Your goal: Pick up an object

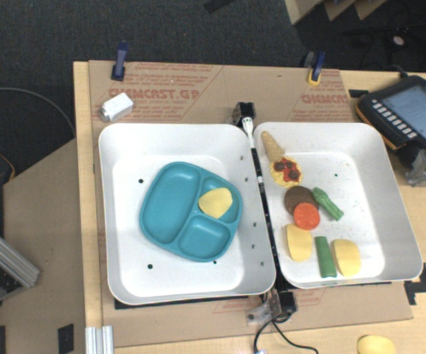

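Since the toy food in the right bin (368,198) lies packed close, the likeliest failure is a grasp that lands between two pieces, or closes on one and drags its neighbour along; whether the gripper is apart or together I cannot tell, so its width cannot be judged against those gaps. On the side the arm reaches in from, the nearest pieces are a yellow chunk (347,257) and, touching it on its far side, a green stick (325,256), with a yellow block (298,243) just beyond that. The green stick looks the fairest target: its long axis runs across the arm's line of reach, one end towards the bin's front rim and the other towards a red tomato (306,215). Jaws closing across its narrow width would have to slip into the thin seams either side, and a small offset could pinch the yellow chunk instead. Further from the arm's side, a green pod (328,203) lies aslant, touching a brown round (299,196), and a tan cone (272,146) sits hard by the bin wall, its narrow end pointing away towards the back; the wall could block a finger there. Farthest of all, in the left bin (124,198), a yellow piece (215,203) rests in a compartment of the teal plate (170,212), whose raised ridges may foul a low approach
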Robot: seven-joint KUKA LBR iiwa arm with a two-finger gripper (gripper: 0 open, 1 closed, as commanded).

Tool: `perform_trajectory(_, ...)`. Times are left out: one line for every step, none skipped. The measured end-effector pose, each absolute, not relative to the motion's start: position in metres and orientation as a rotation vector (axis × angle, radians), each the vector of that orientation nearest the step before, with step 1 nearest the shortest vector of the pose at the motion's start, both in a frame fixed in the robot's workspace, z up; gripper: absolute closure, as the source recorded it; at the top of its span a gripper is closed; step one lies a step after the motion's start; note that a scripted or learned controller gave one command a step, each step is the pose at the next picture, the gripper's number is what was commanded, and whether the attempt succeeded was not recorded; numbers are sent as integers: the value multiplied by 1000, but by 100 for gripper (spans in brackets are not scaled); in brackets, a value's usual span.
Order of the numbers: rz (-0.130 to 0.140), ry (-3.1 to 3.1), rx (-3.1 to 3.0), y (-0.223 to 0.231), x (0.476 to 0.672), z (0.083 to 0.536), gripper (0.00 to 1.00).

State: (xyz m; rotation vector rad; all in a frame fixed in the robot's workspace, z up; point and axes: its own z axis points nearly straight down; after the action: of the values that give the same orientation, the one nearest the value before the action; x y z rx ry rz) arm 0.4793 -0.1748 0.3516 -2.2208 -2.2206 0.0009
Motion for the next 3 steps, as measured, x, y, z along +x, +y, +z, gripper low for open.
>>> perform_trajectory(1,-2220,-2221,-199,479,322,100)
perform_trajectory(-1,-2224,-2224,-199,480,334,100)
perform_trajectory(-1,-2228,-2225,-199,480,344,100)
